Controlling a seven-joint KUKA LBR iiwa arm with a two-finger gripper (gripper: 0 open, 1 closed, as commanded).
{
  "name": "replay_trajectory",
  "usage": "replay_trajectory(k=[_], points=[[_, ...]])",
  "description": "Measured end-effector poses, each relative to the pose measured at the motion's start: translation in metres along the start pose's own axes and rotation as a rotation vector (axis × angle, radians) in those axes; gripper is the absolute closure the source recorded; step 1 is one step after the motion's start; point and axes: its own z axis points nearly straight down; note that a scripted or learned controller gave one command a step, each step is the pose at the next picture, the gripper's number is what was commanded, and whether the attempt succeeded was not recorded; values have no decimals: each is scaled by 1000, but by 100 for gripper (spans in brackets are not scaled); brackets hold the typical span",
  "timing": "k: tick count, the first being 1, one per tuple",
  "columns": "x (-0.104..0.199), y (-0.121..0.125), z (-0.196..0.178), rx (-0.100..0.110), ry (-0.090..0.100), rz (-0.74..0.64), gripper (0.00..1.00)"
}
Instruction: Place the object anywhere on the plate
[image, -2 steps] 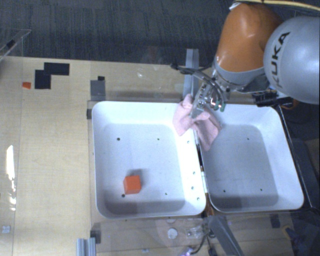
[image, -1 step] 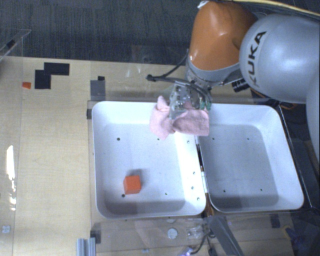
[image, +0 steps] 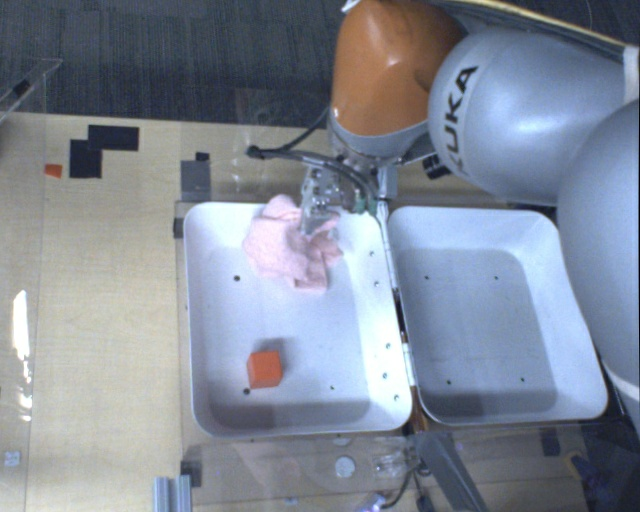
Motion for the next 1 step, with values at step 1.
replay_trajectory(k=[1], points=[[0, 0, -1, 0, -1, 0, 0]])
